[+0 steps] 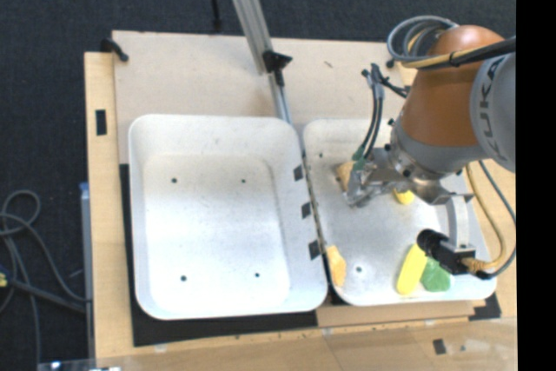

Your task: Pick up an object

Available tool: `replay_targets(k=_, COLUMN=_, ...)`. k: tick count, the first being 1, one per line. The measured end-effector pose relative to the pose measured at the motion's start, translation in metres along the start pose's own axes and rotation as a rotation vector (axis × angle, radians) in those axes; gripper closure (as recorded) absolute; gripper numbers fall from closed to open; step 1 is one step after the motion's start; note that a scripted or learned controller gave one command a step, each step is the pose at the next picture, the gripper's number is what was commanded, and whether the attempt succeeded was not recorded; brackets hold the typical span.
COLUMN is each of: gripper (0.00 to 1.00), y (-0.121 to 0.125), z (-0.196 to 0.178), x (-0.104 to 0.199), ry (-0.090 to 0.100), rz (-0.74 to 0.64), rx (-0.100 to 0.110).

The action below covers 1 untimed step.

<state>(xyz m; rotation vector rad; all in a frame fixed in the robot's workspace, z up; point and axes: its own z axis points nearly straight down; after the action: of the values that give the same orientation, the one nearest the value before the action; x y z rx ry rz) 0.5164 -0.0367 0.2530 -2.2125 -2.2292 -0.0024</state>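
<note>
My gripper (pixel 357 194) is low in the right bin (pixel 373 287), near its left wall at the upper middle. A small tan object (pixel 344 173) lies right beside it on the upper left; whether they touch I cannot tell. A small yellow piece (pixel 404 197) peeks out under the wrist to the right. Against the bin's lower left wall rests an orange-yellow piece (pixel 334 266). Side by side at the lower right lie a yellow block (pixel 410 272) and a green object (pixel 436 277).
The left white bin (pixel 217 130) lies next to the right one, the two sharing a middle rim. A slanted metal pole (pixel 252 13) rises from behind the bins. The arm's bulk covers the right bin's upper right part.
</note>
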Motion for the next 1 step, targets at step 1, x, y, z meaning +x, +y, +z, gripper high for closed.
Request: replay_targets(k=1, gripper=1.0, y=0.0032, z=0.0101, x=0.0579, ry=-0.001, rz=0.0, rx=0.003)
